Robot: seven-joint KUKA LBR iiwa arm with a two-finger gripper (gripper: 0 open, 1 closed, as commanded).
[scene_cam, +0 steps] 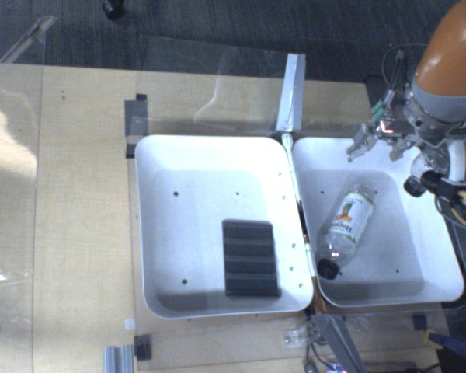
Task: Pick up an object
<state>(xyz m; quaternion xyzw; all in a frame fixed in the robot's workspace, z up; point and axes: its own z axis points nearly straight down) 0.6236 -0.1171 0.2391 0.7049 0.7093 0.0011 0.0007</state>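
Black ribbed block (251,258) flat in left bin (159,162), near its front wall. Clear bottle (346,222) lying slanted in right bin (396,282), dark cap toward front. Gripper (380,138) above right bin's far edge, apart from bottle, holding nothing; opening impossible to tell.

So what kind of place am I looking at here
Probably a robotics lab test bench: a grey-and-orange arm reaches over two white bins, one holding a plastic bottle, the other a black ridged block.
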